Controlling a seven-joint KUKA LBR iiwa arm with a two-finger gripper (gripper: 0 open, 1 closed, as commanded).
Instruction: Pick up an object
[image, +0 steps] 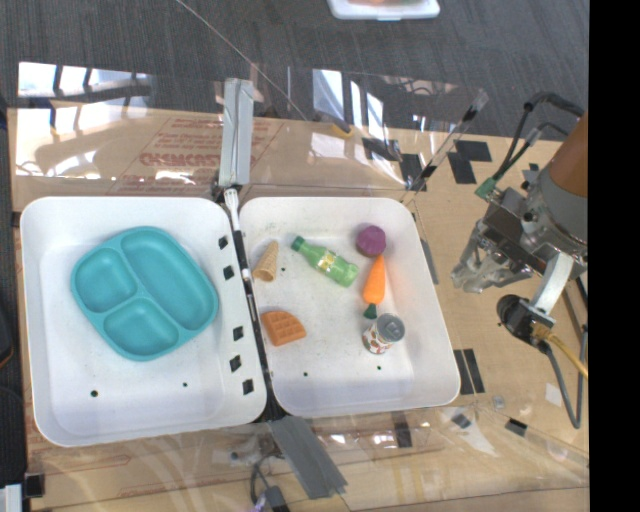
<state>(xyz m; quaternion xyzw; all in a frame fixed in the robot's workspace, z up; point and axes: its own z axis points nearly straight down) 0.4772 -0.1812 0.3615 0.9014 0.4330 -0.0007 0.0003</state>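
Note:
The right bin (430, 372) holds several toy items: a green bottle (325, 260), a purple ball (371, 239), an orange carrot (374, 281), a small can (382, 333) lying by the carrot's tip, an ice-cream cone (266, 260) and an orange waffle piece (283, 327). My gripper (483, 270) hangs to the right of that bin, outside its rim and above the bench. Its fingers (470, 272) are spread and nothing sits between them.
The left bin (40, 390) carries a teal divided plate (143, 291). A grey divider strip (236, 140) runs up between the two bins. Clear plastic walls stand behind the bins. Cables and a black fitting (522, 315) hang beside the arm at the right.

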